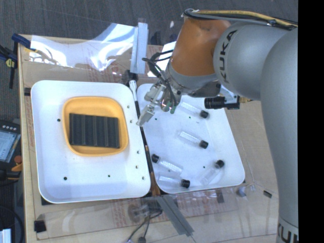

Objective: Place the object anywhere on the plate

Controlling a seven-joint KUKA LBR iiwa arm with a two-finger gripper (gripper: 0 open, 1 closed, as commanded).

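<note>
A yellow plate [76, 147] with a dark ridged centre lies in the left bin [45, 171]. Several clear vials with black caps lie in the right bin [225, 140]: one near the middle [191, 137], one at the back [195, 108], one at the front left [166, 164]. My gripper [148, 113] hangs over the right bin's left edge, close to the divide between the bins and just right of the plate. The wrist hides what is beneath it.
Two more vials lie along the right bin's front, one [172, 180] at the left and one [211, 172] at the right. Crumpled clear plastic [96, 49] lies behind the left bin. The arm's grey body [253, 59] covers the back right.
</note>
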